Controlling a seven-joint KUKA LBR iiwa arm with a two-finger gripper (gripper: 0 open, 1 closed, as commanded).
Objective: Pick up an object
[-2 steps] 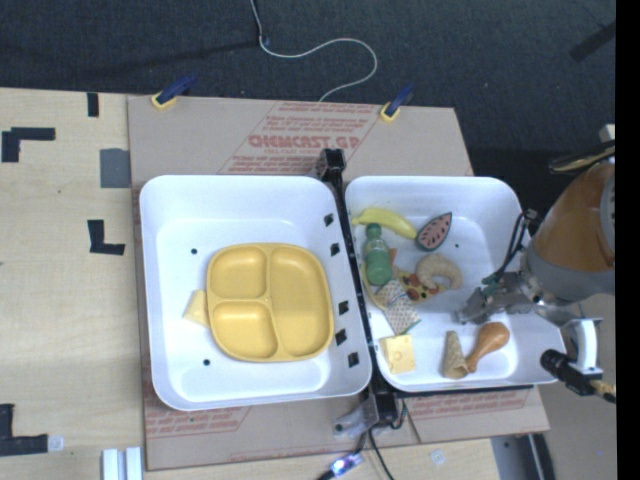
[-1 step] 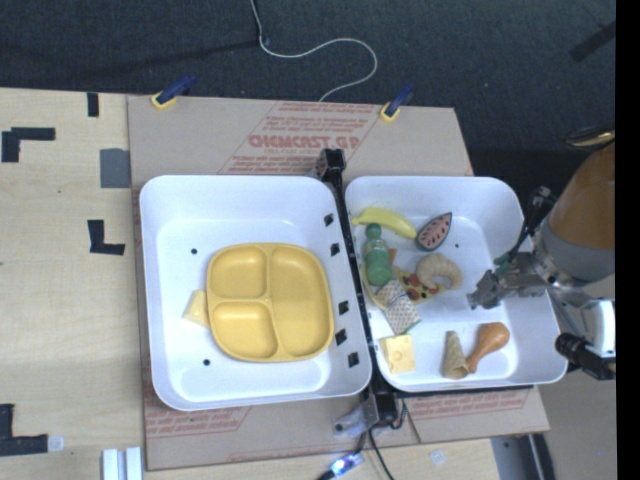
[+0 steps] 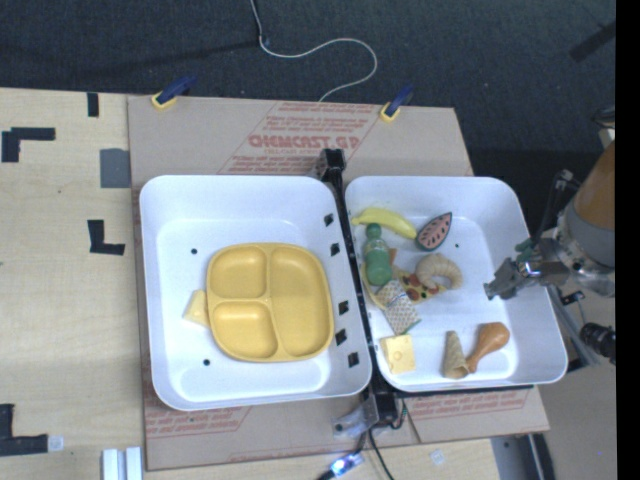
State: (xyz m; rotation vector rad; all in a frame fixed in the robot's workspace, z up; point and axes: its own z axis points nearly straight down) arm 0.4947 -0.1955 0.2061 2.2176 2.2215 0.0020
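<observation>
Nearest camera: yellow cheese-like toy wedge [image 3: 398,352], right white bin [image 3: 500,196] front. Dark two-finger gripper [image 3: 505,280] over bin's right rim; opening indiscernible, nothing seen between its tips. Nearest candidate: brown plastic toy drumstick [image 3: 488,339], judged light, stiff, slick; grasp across narrow shank. Tan toy cone [image 3: 456,354] beside it.

The yellow plate [image 3: 270,301] hides part of a pale wedge [image 3: 194,309]; the arm [image 3: 600,218] is cut off at right.
</observation>
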